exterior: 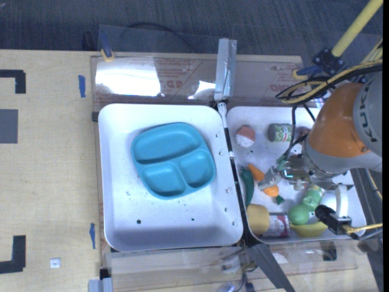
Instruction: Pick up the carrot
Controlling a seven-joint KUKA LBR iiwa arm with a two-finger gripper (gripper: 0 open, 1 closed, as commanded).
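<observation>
A slanted overhead view shows two shallow white plastic bins side by side on a pale wooden bench [42, 181]. The left bin [115, 224] holds a blue three-compartment plastic plate [173, 159] near its centre. The right bin [258, 117] is crowded with toy food. A grey robot arm with an orange band [337, 132] reaches in from the right, and its metal two-finger gripper [281, 174] sits low over the middle of that bin; whether it is open or closed cannot be told. The small orange carrot [271, 191] lies just below and left of the gripper, near a second orange piece [257, 173] and a dark green vegetable [247, 185]. A red and white round toy [245, 136] and a small green can [280, 132] sit toward the bin's far side.
</observation>
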